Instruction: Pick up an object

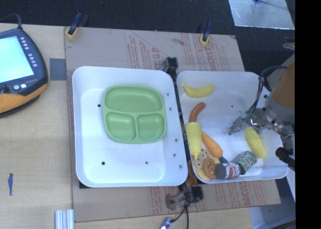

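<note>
My gripper (238, 127) hangs over the right side of the right bin (228, 83), reaching in from the right. It is open with nothing between its fingers, above bare bin floor. A yellow corn cob (256, 142) lies just right of and below it. Further left lie a banana (198, 90), a red sausage (196, 112), a second yellow corn cob (193, 140) and an orange carrot (212, 145). A small can (244, 162) and a round cookie-like piece (206, 165) rest near the bin's front wall.
The left bin (88, 168) holds a green divided plate (134, 114). A tablet-like pendant (17, 70) lies on the bench at far left. Clamps (74, 26) sit on the board's back edge.
</note>
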Tool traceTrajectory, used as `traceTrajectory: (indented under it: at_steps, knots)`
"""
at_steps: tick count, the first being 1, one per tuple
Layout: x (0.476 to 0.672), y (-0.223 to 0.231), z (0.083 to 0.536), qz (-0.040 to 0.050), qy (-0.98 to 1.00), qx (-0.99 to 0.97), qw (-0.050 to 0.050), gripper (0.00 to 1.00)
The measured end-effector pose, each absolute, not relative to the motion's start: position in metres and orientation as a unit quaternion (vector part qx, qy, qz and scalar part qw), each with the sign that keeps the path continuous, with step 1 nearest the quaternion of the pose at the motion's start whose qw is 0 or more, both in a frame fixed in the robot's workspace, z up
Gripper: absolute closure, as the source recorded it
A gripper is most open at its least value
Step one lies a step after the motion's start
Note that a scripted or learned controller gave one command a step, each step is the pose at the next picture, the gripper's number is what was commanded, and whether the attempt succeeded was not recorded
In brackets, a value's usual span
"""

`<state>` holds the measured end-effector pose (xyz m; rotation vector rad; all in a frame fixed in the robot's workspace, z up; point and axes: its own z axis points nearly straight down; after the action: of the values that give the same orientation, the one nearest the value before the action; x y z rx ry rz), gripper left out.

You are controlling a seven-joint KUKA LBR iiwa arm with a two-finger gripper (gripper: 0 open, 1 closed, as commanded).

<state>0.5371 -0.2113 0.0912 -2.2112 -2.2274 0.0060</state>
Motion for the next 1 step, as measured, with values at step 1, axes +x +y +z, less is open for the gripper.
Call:
traceTrajectory:
  at_steps: [1]
  knots:
    - [0.5372, -0.2126, 0.1018, 0.003, -0.711, -0.703, 0.001, 1.0]
